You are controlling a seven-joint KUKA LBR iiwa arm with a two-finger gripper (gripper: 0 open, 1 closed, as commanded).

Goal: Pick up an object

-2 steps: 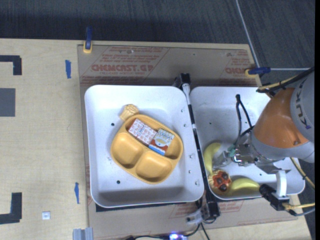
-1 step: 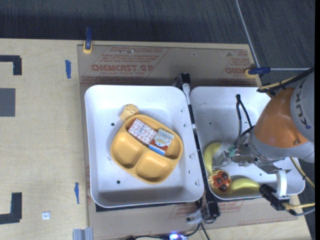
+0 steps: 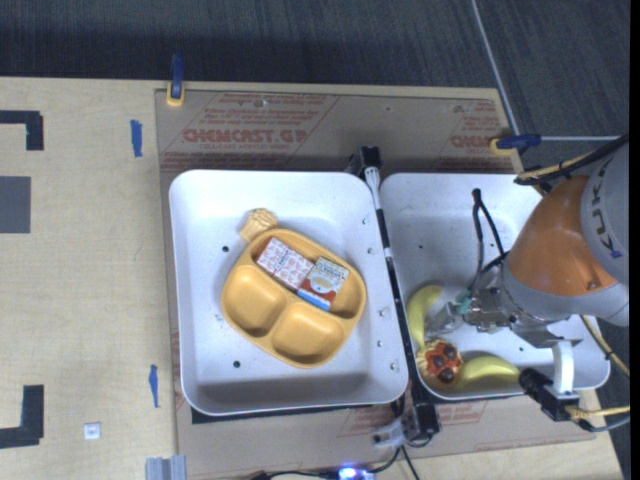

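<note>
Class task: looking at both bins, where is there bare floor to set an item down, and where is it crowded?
Bare floor rings the yellow tray in the left bin. The right bin is bare at its far end; bananas and the claw crowd its near end.

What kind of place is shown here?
Probably a robotics lab, set up for grasping tests. A robot arm reaches into one of two white bins on a taped plywood bench, and the bins hold toy food such as a banana.
</note>
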